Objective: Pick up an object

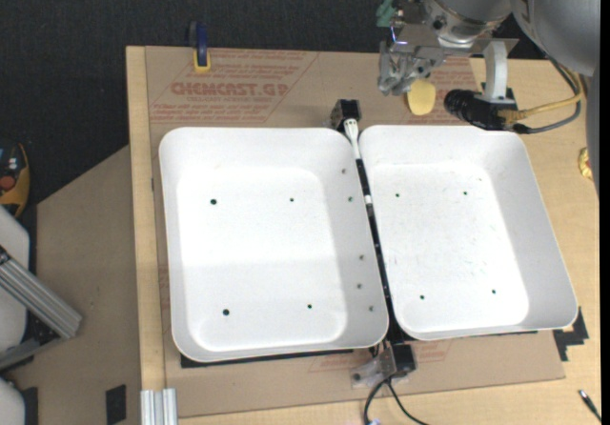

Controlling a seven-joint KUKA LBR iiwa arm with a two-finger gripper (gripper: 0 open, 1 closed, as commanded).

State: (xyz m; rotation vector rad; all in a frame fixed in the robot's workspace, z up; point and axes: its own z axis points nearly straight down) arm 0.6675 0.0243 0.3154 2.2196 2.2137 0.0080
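A small pale yellow object [421,97] hangs at the tips of my gripper [404,84], high over the back edge of the right bin [534,223]. The grey fingers are drawn close together and pinch the object's upper left part, while most of it sticks out below and to the right. The arm with its orange band comes in from the top right.
The left bin [181,223] lies beside the right one, joined along a black centre strip [367,213]. A black cable fitting [477,109] and a white bracket [496,70] sit behind the right bin. A blue-and-yellow clamp [200,45] holds the cardboard at the back left.
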